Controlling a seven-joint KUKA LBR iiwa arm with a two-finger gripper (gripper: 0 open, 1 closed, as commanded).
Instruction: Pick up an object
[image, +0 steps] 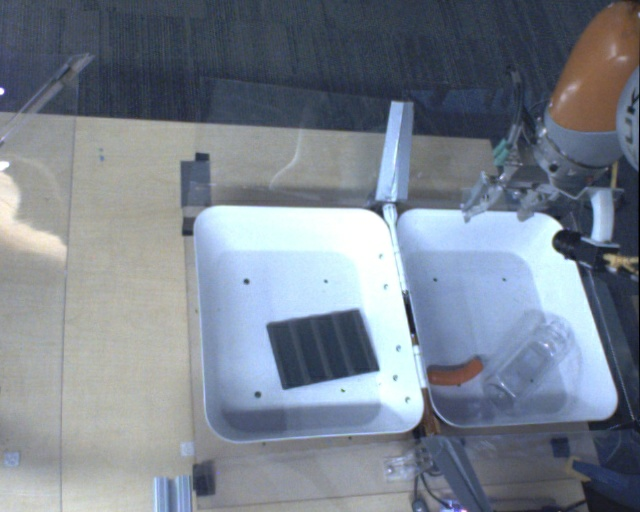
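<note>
tool (497, 200): above right bin (600, 400) far rim, grip state unclear | right bin: sausage (455, 373), clear bottle (530, 362)

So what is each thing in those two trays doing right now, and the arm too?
Dark ribbed mat: lying flat in the left bin.
Clear plastic bottle: on its side in the right bin.
Orange sausage-shaped piece: lying beside the bottle, near the front wall.
Gripper: above the right bin's back edge, holding nothing.
</note>
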